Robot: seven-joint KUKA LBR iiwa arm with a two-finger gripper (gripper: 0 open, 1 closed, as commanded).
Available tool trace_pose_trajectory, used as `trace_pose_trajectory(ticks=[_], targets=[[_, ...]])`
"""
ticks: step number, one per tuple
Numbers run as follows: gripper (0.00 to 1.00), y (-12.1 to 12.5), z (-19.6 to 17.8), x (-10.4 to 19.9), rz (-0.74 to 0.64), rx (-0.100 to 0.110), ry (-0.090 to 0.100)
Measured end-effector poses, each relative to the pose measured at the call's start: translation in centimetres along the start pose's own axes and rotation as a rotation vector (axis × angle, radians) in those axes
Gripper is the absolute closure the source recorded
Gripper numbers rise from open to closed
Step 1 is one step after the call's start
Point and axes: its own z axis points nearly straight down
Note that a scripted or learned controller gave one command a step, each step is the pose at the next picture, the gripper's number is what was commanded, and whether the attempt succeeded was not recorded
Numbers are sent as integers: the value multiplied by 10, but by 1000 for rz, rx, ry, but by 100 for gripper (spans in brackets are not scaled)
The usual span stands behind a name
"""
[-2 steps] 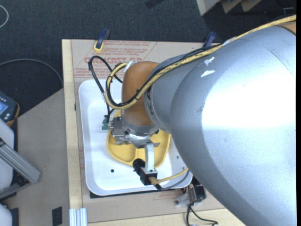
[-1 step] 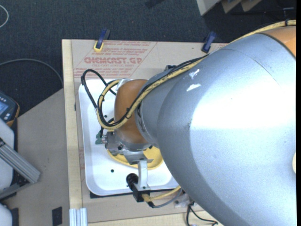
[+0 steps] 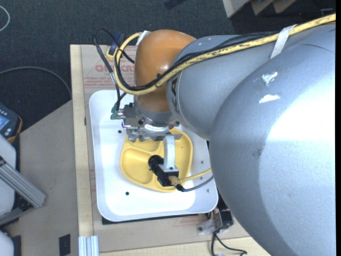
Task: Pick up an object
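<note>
The grey arm (image 3: 266,116) is seen reaching in from the right, and much of the right half of the view is taken up by it. Its orange band (image 3: 160,52) is placed above the far end of a white bin (image 3: 104,159), and black and yellow cables (image 3: 120,63) are looped beside the band. Beneath the band, the claw (image 3: 144,133) is lowered into the bin, directly over the far edge of a yellow object (image 3: 136,167). Whether the claw is open or closed cannot be told, since its tip is masked by the arm above it; nor can it be told whether the yellow object is touched or gripped. The yellow object is a shallow, dish-like moulded piece with a raised rim. It is laid on the bin floor near the middle, somewhat toward the right side, and its right part is covered by the robot's own hardware. A small dark speck (image 3: 127,193) is noticed on the bare white floor of the bin, near the yellow object's near-left edge but apart from it. The bin is carried on a pale counter (image 3: 80,143), on which faded red printing is visible beyond the bin's far rim. Dark floor (image 3: 53,15) is seen beyond the counter.
</note>
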Motion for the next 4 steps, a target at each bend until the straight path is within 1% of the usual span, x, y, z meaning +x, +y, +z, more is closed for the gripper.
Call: trace_pose_trajectory(ticks=[1, 2, 3, 4], targets=[[100, 14, -285, -22, 0, -5, 2], [100, -59, -113, -23, 0, 31, -10], [100, -54, -163, -6, -2, 9, -1], [100, -57, -71, -169, 17, 22, -11]])
